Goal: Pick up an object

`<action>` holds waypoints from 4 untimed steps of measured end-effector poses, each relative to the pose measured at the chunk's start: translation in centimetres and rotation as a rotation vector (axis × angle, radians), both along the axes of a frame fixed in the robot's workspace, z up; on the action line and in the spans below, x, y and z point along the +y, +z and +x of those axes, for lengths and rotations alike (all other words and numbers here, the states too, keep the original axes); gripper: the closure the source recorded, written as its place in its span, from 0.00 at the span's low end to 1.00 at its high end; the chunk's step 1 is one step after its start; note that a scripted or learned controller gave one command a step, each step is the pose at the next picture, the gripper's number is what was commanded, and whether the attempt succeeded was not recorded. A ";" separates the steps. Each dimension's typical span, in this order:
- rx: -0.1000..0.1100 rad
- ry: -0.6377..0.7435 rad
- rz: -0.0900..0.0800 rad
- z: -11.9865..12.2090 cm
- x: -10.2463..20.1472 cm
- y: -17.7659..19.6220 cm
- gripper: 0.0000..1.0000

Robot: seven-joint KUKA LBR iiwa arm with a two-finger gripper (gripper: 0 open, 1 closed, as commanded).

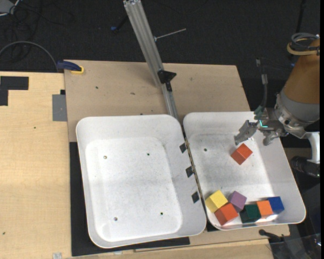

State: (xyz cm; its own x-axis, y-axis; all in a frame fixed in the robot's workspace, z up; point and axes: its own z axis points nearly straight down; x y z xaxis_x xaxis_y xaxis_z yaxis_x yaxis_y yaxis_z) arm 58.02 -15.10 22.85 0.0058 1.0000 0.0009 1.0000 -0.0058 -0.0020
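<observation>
An orange-red cube lies tilted on the floor of the right bin, in its upper middle. My gripper hangs over that bin's upper right part, reaching in from the right. Its two fingers are spread apart, so it is open, with nothing between them. The left finger's tip is just above the cube; I cannot tell whether it touches. Several more cubes cluster at the bin's near edge: yellow, purple, red, green, orange and blue.
The left bin sits beside the right one, with small black clips along the shared wall. A slanted aluminium strut rises behind the bins. A blue and yellow clamp lies at the bench's far left corner.
</observation>
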 end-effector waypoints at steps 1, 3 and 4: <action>0.000 -0.001 0.000 0.0 0.0 0.0 0.00; 0.000 -0.001 0.000 0.0 0.0 0.0 0.00; 0.000 -0.002 0.000 0.0 0.0 0.0 0.00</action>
